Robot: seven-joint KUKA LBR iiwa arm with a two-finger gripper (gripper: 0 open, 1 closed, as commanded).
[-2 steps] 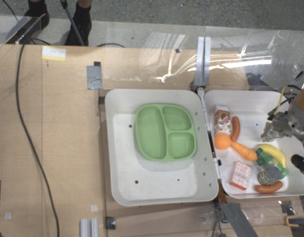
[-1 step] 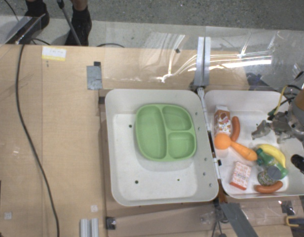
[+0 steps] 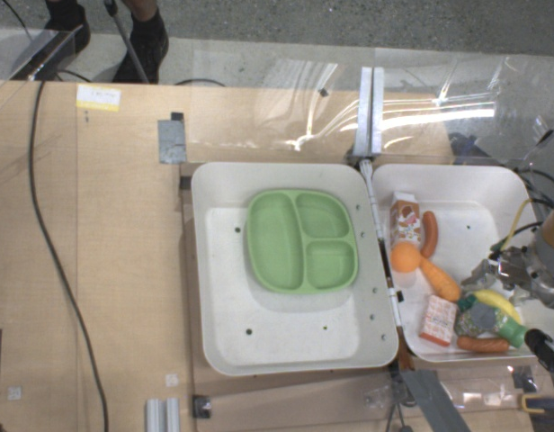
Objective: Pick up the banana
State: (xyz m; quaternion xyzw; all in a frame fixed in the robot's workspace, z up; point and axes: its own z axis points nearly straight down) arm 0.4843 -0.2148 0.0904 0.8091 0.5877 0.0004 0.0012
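1. Currently, two white bins sit side by side on the wooden bench (image 3: 97, 268).
2. Left bin (image 3: 223, 331): holds a green tray (image 3: 301, 240) with three compartments, lying flat near the bin's middle.
3. Right bin (image 3: 475, 196): holds the food items, clustered toward its near half.
4. Banana (image 3: 493, 301): yellow, lying in the right bin's near right part, just above a green item (image 3: 509, 332) and near a red sausage (image 3: 482, 343) at the near wall.
5. Other contents: an orange (image 3: 404, 258) touching a carrot (image 3: 440, 280); a second sausage (image 3: 430, 232) beside a printed packet (image 3: 406, 220); a small red-and-white box (image 3: 437, 320) near the bin's near left corner.
6. Arm enters from the right edge; gripper (image 3: 504, 275) sits low over the right bin, just beside the banana's upper side.
7. Gripper state: cannot tell; the tip is small and cluttered with cables. No item is seen clamped in it.
8. Banana rests in the bin, not lifted.
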